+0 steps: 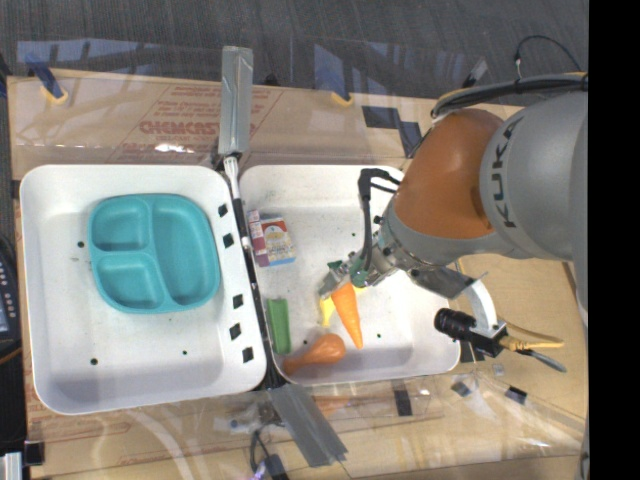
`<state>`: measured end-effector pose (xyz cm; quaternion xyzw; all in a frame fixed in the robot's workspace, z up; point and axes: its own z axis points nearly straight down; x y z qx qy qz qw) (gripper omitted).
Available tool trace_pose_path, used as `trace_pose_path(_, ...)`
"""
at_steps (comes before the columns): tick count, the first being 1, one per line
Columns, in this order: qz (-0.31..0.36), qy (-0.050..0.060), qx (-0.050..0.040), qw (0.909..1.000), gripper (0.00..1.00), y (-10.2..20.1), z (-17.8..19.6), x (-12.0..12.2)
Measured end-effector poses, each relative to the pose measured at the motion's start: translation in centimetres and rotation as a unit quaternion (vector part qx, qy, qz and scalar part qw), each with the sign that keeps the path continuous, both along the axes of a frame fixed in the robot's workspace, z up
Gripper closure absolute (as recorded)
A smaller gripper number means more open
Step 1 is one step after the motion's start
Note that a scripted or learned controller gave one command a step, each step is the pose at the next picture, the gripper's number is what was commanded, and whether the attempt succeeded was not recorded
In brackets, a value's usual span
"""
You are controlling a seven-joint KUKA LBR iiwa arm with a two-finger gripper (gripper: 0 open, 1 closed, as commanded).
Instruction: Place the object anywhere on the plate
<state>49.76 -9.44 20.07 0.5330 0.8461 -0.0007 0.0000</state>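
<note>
Grey arm [540, 183] lettered "KUKA"

You look down at a slant from one fixed camera above the bench [130, 118], far enough back to take in both white bins side by side. The left bin [40, 298] and the right bin [300, 183] span the frame's middle, while the arm [500, 188] enters from your right.

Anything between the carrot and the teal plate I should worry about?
The carrot lies in the right bin under the gripper; the teal plate sits in the left bin. The bins' adjoining walls and a small carton lie between.
</note>
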Motion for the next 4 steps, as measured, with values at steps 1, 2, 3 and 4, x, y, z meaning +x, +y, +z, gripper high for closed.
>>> trace_pose_path(1, 0.122, 0.000, 0.0009, 0.9925, 1.00, 3.0, 6.3, 9.9)
trace_pose_path(2, 0.133, 0.003, 0.0006, 0.9912, 1.00, 11.5, 2.9, 12.9)
trace_pose_path(3, 0.132, 0.002, 0.0004, 0.9912, 0.00, 11.4, 3.0, 12.9)
trace_pose_path(4, 0.062, 0.005, 0.0002, 0.9981, 0.00, 17.5, -1.2, 8.2)
